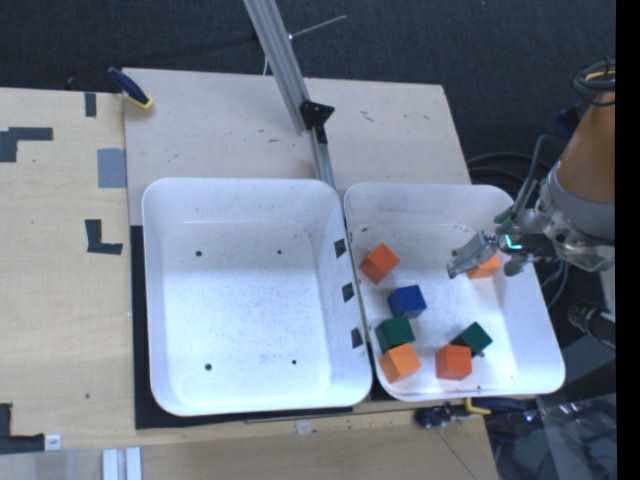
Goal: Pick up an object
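Observation:
The right bin holds several small blocks. An orange one lies near its left wall, with a blue one and a green one below it. Another orange block, a red-orange block and a second green block sit along the front. My gripper hangs low over the bin's right side. A further orange block peeks out right beside it, partly hidden by it. I cannot tell whether that block is gripped or just lying behind.
The left bin adjoins the right one along a shared rim. A slanted metal rail crosses the back of the bench. A blue and yellow tool lies at the far left. Cables hang off the bench's right edge.

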You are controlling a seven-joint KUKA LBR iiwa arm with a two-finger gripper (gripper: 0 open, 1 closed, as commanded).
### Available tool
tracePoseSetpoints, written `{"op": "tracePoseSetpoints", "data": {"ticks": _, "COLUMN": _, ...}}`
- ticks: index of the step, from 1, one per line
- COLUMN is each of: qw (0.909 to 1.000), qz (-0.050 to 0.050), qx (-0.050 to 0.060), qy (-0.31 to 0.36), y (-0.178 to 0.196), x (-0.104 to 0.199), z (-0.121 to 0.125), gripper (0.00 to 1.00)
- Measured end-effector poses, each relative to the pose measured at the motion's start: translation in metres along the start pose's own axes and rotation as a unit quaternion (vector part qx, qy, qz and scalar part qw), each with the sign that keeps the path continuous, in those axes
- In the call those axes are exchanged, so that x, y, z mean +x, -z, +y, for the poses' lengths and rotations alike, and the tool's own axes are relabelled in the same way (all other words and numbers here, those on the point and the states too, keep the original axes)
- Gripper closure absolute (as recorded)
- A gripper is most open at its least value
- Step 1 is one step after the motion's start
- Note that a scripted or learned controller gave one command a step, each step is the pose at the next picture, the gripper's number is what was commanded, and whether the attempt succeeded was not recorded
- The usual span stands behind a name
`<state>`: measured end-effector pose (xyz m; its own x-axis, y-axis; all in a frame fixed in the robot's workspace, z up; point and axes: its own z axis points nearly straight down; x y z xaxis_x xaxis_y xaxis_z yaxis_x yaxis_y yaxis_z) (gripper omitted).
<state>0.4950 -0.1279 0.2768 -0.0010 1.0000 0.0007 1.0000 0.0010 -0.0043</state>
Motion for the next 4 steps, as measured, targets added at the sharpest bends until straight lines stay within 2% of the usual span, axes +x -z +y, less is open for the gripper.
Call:
{"op": "tracePoseSetpoints", "data": {"ticks": 1, "qw": 1.0000, "qz": 0.000, "qx": -0.002, "qy": 0.001, "y": 0.002, "x": 0.000, "z": 0.001, "gripper": 0.00}}
{"op": "tracePoseSetpoints", "data": {"ticks": 2, "qw": 1.0000, "qz": 0.000, "qx": 0.002, "qy": 0.000, "y": -0.061, "x": 0.004, "z": -0.004, "gripper": 0.00}}
{"op": "tracePoseSetpoints", "data": {"ticks": 4, "qw": 1.0000, "qz": 0.000, "qx": 0.000, "qy": -0.001, "y": -0.149, "x": 0.007, "z": -0.005, "gripper": 0.00}}
